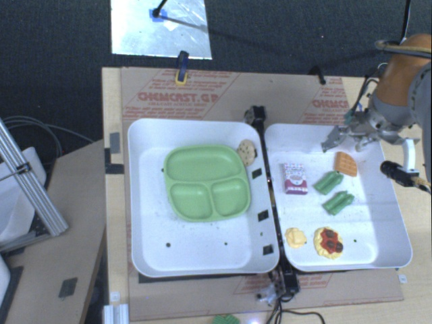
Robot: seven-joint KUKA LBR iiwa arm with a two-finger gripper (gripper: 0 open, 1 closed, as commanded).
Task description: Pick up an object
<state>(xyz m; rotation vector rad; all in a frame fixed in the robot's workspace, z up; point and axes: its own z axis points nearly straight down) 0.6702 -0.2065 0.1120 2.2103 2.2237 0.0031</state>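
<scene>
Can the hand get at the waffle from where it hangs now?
Probably yes. The hand hovers over the right bin, just up-left of the waffle, which lies flat with open floor around it and nothing on top.

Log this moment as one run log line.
arm: over right bin far edge | gripper: above waffle, holding nothing seen | left bin: green tray, cookie

Even, bright overhead light fills the scene, and the two shallow white plastic bins [202,262] sit near overexposure. At twelve o'clock a crinkled silver foil sheet [160,19] throws mild glare. Shadows are soft and short. Focus is slightly soft throughout, grainy over the dark carpet [47,46].
</scene>
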